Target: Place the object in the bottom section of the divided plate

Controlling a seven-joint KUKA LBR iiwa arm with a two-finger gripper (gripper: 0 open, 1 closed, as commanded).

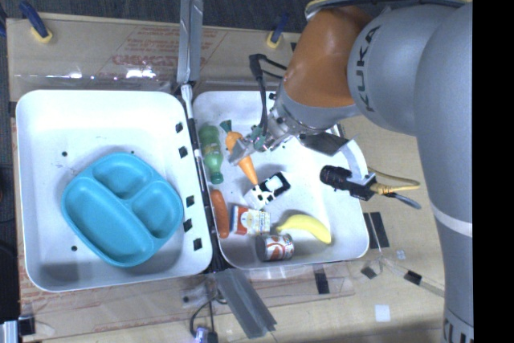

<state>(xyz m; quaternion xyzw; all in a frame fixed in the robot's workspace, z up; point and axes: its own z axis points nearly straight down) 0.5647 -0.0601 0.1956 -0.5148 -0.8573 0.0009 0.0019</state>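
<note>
Grey "KUKA"-lettered arm [401, 52] lowers its gripper [259, 139], finger state indiscernible, beside a carrot [243, 159] in the right white bin [353, 237], among a green bottle [211, 153], banana [305, 226] and can [275, 247]; the blue divided plate [120, 209] occupies the left bin [40, 132] on a wooden bench [96, 44].

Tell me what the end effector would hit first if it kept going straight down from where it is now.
Most likely the carrot: the end effector hangs just above its upper end in the right bin, beside the green bottle. Depth is hard to judge from this slanted view.
</note>
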